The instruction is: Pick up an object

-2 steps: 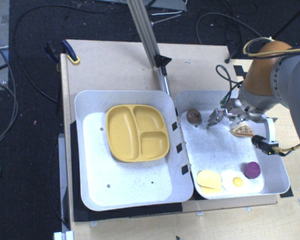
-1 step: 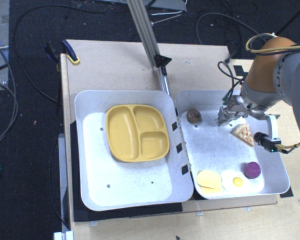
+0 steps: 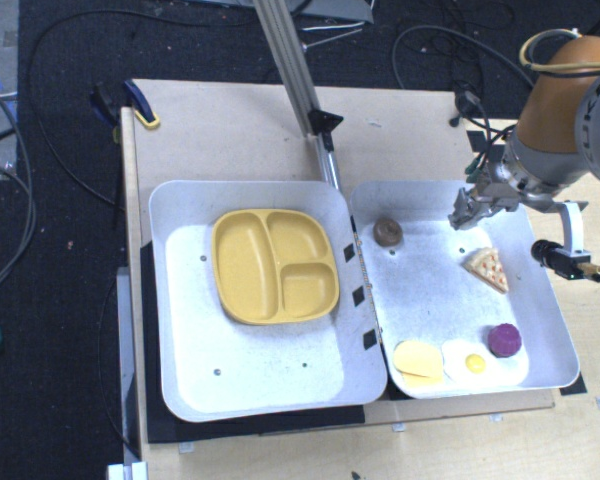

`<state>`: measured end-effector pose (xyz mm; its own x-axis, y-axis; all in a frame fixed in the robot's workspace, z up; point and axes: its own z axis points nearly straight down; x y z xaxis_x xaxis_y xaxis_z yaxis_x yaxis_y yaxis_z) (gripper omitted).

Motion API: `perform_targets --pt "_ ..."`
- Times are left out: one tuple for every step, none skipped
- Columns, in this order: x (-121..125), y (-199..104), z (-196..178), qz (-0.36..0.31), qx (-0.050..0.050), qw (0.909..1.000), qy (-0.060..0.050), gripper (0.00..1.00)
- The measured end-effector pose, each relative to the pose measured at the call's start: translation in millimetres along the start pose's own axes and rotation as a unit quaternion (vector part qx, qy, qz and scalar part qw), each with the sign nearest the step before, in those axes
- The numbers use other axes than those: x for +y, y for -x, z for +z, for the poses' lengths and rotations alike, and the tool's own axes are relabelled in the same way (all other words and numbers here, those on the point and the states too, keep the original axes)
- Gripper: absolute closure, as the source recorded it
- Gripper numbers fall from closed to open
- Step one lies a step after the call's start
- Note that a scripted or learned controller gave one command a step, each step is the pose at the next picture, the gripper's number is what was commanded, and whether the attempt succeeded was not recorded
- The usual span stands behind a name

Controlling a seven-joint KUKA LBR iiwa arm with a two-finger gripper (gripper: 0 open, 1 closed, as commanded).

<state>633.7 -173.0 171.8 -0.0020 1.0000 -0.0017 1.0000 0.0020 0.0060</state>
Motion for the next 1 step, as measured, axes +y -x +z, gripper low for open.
perform_targets --pt "4.3 1.1 -64.1 0.000 0.000 1.0000 0.000 1.00"
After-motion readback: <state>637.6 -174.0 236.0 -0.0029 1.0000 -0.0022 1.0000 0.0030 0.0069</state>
